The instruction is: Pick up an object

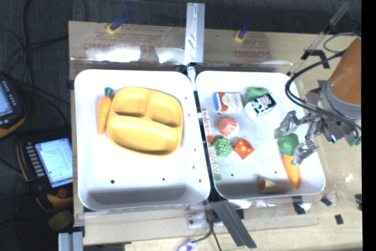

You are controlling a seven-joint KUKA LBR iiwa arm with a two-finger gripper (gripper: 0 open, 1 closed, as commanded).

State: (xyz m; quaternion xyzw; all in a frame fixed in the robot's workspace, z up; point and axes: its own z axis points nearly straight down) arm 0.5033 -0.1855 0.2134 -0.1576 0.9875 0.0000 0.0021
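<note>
Orange carrot point(291, 172) with green top lies in the right bin point(317, 185) between the hand's point(297, 137) spread, released fingers.

Taking the divider point(201, 126) between the two bins as landmark: left of it, the left bin point(88, 185) holds a tray point(144, 119), with a carrot point(103, 112) on the tray's far side from the divider. Right of it, the right bin point(247, 184) holds a carton point(228, 101), a ball point(228, 126), a block point(243, 149) and, farthest from the divider, a second carrot point(291, 171).
</note>
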